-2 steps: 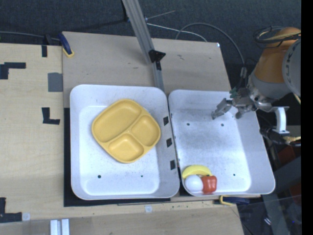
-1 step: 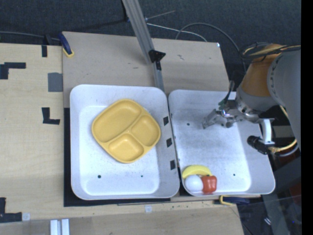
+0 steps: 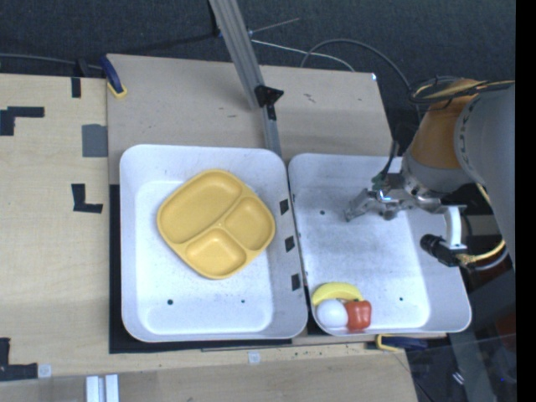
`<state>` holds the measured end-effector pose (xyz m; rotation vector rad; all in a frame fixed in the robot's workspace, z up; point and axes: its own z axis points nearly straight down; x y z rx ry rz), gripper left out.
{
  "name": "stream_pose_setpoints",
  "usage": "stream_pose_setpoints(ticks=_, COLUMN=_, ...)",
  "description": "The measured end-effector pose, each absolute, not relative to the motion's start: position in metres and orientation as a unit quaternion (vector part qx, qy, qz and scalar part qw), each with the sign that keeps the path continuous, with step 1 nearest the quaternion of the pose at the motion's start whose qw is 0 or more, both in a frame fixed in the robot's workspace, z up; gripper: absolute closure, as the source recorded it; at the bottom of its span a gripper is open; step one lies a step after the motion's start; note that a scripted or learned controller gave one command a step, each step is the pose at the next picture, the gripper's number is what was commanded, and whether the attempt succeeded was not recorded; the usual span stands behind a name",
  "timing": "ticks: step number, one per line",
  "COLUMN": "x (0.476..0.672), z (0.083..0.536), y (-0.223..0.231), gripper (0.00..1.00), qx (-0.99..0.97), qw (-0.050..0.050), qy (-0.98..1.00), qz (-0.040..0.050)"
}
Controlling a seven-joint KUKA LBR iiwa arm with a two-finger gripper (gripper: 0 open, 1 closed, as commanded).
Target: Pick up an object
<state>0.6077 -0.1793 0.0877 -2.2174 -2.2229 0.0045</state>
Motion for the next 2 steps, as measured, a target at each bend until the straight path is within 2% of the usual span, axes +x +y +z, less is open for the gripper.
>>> stream_pose_setpoints(ticks=1, x=0.608, z=0.098, y=-0.179, gripper=1.0, qx=-0.706, qw=0.001, qy=-0.708, qz=0.0014)
stream_pose_setpoints(ticks=2, x=0.607, z=0.141, y=-0.179, gripper=1.0, qx=-0.707, qw=-0.001, qy=-0.708, qz=-0.0006)
